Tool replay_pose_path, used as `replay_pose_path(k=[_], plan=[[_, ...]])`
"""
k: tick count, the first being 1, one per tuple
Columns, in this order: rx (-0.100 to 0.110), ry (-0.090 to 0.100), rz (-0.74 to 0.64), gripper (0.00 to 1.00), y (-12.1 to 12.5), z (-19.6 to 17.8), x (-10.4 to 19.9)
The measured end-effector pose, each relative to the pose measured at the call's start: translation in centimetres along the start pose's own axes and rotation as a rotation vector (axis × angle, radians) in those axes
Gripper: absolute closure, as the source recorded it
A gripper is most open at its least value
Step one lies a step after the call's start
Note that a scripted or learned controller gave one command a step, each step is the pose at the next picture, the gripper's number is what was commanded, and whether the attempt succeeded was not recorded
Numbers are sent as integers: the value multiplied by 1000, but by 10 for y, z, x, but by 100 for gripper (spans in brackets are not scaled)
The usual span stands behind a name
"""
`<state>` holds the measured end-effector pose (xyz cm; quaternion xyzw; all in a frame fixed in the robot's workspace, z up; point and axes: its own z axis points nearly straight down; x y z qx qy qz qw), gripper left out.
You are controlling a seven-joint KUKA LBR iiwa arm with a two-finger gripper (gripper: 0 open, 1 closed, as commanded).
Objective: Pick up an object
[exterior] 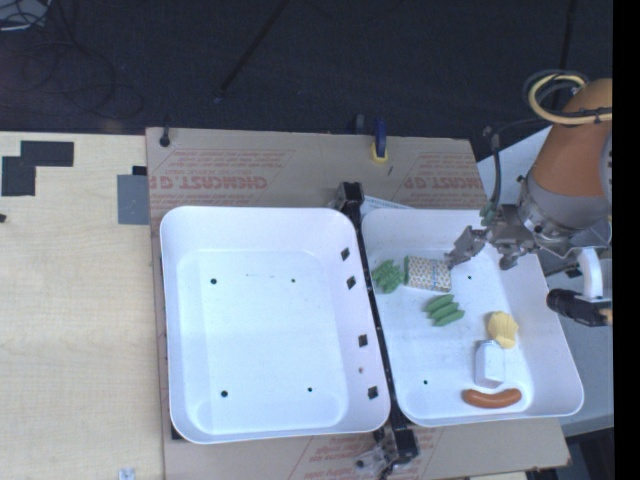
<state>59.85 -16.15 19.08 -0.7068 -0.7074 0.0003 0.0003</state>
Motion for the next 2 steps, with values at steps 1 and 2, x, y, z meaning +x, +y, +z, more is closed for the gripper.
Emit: replay_pose_path(k=[1,2], plan=[[6,2,4,0,-70,108,-4],[-16,-4,-2,0,-35,-58,0]])
